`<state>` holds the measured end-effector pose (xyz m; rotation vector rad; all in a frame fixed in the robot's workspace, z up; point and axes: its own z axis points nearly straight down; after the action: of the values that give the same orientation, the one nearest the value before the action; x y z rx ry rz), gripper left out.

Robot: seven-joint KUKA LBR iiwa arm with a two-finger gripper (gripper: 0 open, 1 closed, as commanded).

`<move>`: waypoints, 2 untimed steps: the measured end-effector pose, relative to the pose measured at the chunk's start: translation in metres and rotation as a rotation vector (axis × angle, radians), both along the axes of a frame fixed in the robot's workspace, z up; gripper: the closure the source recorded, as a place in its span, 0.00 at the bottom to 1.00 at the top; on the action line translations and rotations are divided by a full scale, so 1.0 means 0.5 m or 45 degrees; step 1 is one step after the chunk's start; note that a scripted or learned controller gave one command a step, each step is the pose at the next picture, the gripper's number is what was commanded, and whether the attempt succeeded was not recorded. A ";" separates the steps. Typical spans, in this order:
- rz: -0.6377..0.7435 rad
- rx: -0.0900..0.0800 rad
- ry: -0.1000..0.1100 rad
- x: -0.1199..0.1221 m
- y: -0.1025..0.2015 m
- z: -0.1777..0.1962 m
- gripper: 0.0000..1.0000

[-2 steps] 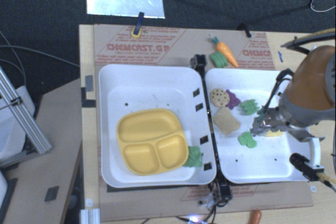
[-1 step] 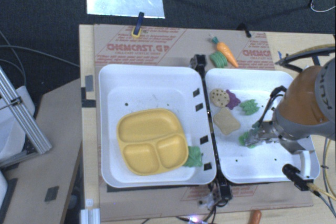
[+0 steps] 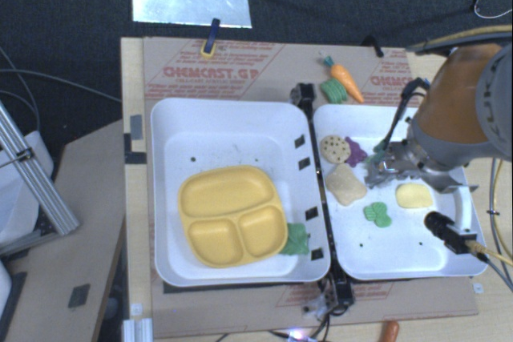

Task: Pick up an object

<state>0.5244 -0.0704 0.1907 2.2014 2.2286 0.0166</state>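
Gripper [image 3: 383, 169] is down in the right bin [image 3: 401, 252], beside the bread [image 3: 346, 185]. Can't tell its grip; nothing visibly lifted, so the pick looks undone.

two white bins [image 3: 232, 120], one yellow divided tray [image 3: 231, 214], one cookie [image 3: 333, 146], one carrot [image 3: 346, 80], two green toy pieces [image 3: 376, 213], one yellow piece [image 3: 414, 195].

In the right white bin [image 3: 401, 252] lie a round speckled cookie [image 3: 333, 146], a tan bread slice [image 3: 346, 185], a pale yellow piece [image 3: 414, 195] and a small green piece [image 3: 376, 213]
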 end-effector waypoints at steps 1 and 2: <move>-0.020 -0.005 0.017 0.030 -0.124 -0.222 1.00; -0.020 -0.002 0.021 -0.080 -0.151 -0.213 1.00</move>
<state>0.4842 -0.1461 0.0841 2.2261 2.2190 -0.0027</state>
